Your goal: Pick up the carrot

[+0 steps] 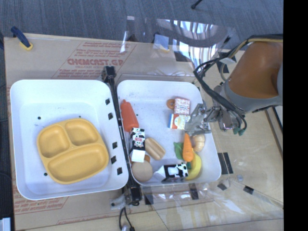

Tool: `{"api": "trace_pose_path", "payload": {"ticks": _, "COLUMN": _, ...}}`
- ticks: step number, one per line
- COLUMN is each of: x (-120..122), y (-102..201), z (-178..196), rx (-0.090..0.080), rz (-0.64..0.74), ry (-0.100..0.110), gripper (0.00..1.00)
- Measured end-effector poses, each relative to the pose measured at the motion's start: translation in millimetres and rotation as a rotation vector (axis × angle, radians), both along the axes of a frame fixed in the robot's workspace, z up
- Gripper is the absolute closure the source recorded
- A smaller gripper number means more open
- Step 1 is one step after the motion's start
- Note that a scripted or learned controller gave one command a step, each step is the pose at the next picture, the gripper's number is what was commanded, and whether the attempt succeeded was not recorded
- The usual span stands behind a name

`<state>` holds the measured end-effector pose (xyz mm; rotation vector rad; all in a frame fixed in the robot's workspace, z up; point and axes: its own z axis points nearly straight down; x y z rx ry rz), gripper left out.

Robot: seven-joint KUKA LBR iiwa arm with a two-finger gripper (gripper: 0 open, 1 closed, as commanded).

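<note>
The carrot (187, 148) is small and orange with a green leafy end at its left. It lies near the right wall of the right bin (154, 88), pointing up and down in the view. My gripper (197, 122) hangs just above the carrot's upper tip, over the right side of the bin, with the grey and orange arm behind it at the right. Nothing shows in the gripper's grasp, and the carrot rests on the bin floor.
Crowding the carrot are a beige lump (198, 141), a banana (195, 167) and a cow-print carton (174, 171). Further left lie a juice box (179, 113), a bun (155, 148), an egg (141, 171), a second carton (138, 145) and a red sausage (128, 115). A yellow divided plate (72, 149) sits in the left bin (21, 95).
</note>
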<state>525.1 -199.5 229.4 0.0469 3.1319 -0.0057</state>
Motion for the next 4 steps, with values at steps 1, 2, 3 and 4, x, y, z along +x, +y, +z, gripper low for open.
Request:
{"api": "trace_pose_path", "payload": {"ticks": 1, "x": -1.3, "y": 0.4, "z": -2.5, "rx": 0.002, "rz": 0.0, "ry": 0.005, "gripper": 0.0}}
{"api": "trace_pose_path", "payload": {"ticks": 2, "x": -19.7, "y": -10.3, "z": -131.7, "rx": 0.002, "rz": -0.044, "ry": 0.001, "gripper": 0.0}}
{"api": "trace_pose_path", "payload": {"ticks": 3, "x": -17.9, "y": -8.2, "z": -121.0, "rx": 0.001, "rz": -0.034, "ry": 0.0, "gripper": 1.0}}
{"api": "trace_pose_path", "payload": {"ticks": 4, "x": -17.9, "y": -7.9, "z": -121.2, "rx": 0.001, "rz": -0.033, "ry": 0.0, "gripper": 0.0}}
